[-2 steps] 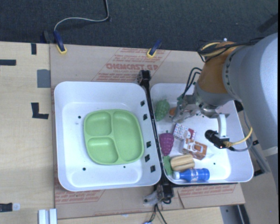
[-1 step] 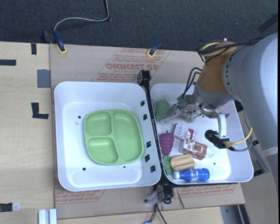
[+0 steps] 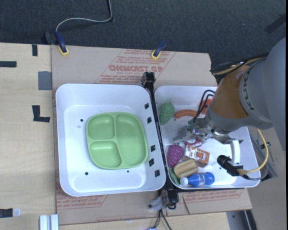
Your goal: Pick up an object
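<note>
Left bin [image 3: 67, 128] holds just a green divided plate [image 3: 117, 140], mid-bin. Right bin [image 3: 245, 183] carries the clutter: green lump [image 3: 166, 111] and orange piece [image 3: 185, 113] at the far side, purple fruit [image 3: 174, 155], tan block [image 3: 186, 168] and blue bottle [image 3: 198, 179] at the near edge. Gripper [image 3: 196, 137] sits low, mid-bin; can't tell its opening. Red-white packet [image 3: 198, 154] lies just nearer the camera than it, the closest pick.

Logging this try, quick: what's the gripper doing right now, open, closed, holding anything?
Gripper: low in the right bin over the toy pile; open or closed cannot be told.
</note>
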`<state>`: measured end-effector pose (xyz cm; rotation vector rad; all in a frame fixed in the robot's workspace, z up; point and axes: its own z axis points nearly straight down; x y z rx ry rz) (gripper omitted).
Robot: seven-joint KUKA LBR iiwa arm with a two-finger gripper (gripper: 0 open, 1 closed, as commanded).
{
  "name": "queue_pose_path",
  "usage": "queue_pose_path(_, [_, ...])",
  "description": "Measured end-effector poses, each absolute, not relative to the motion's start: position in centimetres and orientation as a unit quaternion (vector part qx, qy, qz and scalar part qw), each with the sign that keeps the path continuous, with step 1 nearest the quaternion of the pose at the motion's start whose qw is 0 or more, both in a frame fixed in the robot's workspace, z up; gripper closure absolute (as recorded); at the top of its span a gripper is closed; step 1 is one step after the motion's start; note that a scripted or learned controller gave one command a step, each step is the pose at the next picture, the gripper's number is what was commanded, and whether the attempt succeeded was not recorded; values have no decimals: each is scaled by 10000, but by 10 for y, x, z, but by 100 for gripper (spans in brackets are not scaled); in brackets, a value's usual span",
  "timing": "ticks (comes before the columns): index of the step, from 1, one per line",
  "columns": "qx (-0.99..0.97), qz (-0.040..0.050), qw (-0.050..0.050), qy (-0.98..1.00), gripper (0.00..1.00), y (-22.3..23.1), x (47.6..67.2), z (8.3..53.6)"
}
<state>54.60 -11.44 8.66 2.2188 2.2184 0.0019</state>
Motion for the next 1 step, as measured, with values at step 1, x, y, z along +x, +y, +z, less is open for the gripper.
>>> queue_pose_path(1, [7070,3,25,7072,100,-115,546,96])
